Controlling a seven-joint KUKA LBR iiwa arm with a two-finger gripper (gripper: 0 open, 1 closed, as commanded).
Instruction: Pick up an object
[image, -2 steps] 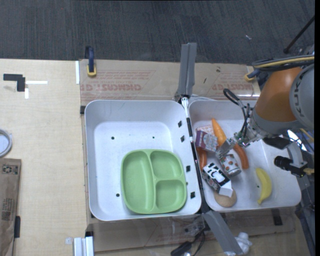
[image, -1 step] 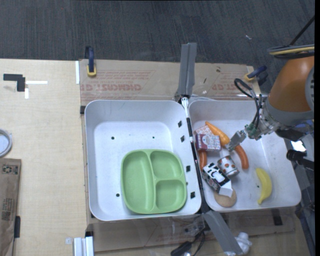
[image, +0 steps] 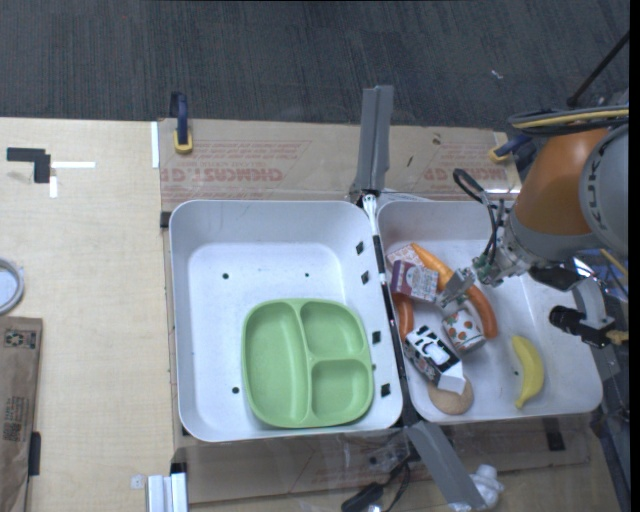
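The right bin holds a cluster of toy food. An orange carrot lies beside a purple carton. A small red-and-white carton, a black-and-white box and a tan round piece sit below them. A yellow banana lies apart at the right. My gripper hangs low over the middle of the cluster, just above the small carton and next to an orange sausage. Nothing is visibly held in it.
The left bin contains a green divided plate. A raised wall separates the two bins. The arm's orange band and grey wrist cross the right bin's far right corner. A blue-and-yellow clamp stands on the cardboard behind the bins.
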